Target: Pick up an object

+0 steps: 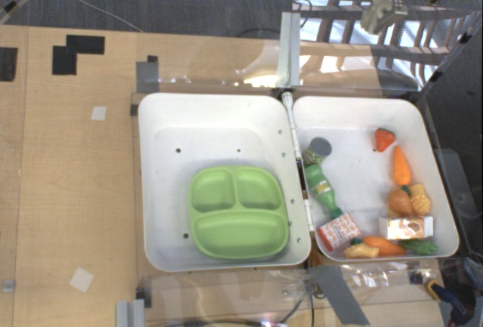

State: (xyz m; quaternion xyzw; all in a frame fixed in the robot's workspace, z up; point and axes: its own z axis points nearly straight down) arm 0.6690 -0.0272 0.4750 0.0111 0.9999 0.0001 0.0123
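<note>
Grey gripper hangs high above the right bin, its grasp impossible to tell; green bottle lies far below-left of it.

Pale grey metal gripper, blurred.

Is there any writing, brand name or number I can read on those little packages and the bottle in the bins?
Nothing can be read.
Green bottle: its label is too blurred.
Red and white box: it has a printed pattern, with no letters that can be made out.
White carton: it has a brownish picture, and any text is too small.
Green divided plate: plain, with no markings.
</note>
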